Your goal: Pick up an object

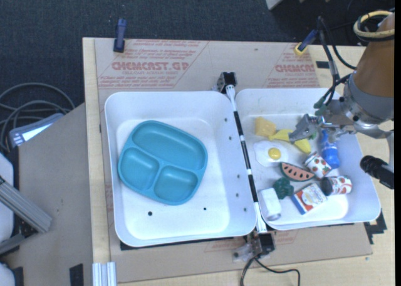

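The right bin (371,206) holds several toy foods: a yellow wedge (265,128), a fried egg (269,152), a watermelon slice (296,172), a blue bottle (329,153), a red-and-white can (318,164), a green piece (283,187), a white block (270,203) and a red-and-white carton (310,198). My gripper (308,127) hangs low over the bin's upper middle, right above a small yellow piece (299,143) and beside the bottle. The gripper body hides part of that yellow piece.
The left bin (125,216) carries a blue divided plate (163,162). The grey arm with its orange band (376,65) comes in over the right bin's far right corner. A black cable (329,46) loops near it. A black clip (227,80) sits between the bins.
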Motion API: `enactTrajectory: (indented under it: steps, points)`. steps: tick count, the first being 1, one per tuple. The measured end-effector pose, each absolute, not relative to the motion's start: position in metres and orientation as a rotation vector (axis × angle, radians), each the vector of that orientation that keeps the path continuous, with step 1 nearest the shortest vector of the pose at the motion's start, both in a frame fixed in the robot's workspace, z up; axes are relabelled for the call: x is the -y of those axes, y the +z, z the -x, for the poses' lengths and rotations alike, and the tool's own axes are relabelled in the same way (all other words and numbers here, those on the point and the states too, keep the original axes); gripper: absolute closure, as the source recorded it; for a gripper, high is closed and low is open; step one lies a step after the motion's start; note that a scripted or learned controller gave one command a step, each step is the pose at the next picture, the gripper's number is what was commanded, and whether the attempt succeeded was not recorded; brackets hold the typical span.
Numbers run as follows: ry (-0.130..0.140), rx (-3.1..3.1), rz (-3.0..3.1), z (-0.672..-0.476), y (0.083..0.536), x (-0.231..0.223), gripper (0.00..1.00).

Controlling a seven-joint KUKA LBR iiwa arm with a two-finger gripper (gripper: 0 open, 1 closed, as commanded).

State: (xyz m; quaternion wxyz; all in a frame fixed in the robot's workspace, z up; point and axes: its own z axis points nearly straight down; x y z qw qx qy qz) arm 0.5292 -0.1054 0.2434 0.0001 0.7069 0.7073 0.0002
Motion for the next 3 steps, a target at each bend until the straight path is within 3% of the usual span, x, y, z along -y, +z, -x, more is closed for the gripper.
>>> enactTrajectory:
  steps: [1, 2, 3]
  points:
    - [-0.002, -2.222, -2.224, -0.521, 0.132, 0.111, 0.0]
    - [-0.001, -2.222, -2.224, -0.523, 0.084, 0.1, 0.0]
    - [-0.001, -2.222, -2.225, -0.494, 0.084, 0.094, 0.0]
